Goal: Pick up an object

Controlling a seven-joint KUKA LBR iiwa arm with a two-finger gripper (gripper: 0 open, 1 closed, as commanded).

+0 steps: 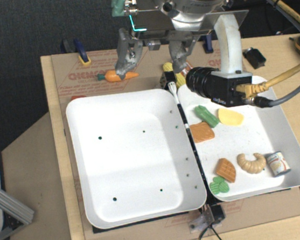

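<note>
My gripper (153,66) hangs above the far edge of the bins, its two fingers spread wide, so it is open with nothing between them. Its left fingertip (124,65) is right by a small orange carrot (121,75) that shows against the cardboard behind the left bin (85,124); I cannot tell if they touch. The right bin (288,143) holds a green pickle (208,116), a yellow piece (230,116), an orange-brown block (202,132), a brown waffle piece (226,170), a green leaf (219,186), a croissant (252,162) and a small can (278,163).
A black cylindrical unit (216,88) with a yellow hose (286,77) juts from the arm over the right bin's far corner. A small yellow object (168,66) lies behind the bins near the right finger. Blue clamps (82,51) hold the cardboard's far edge.
</note>
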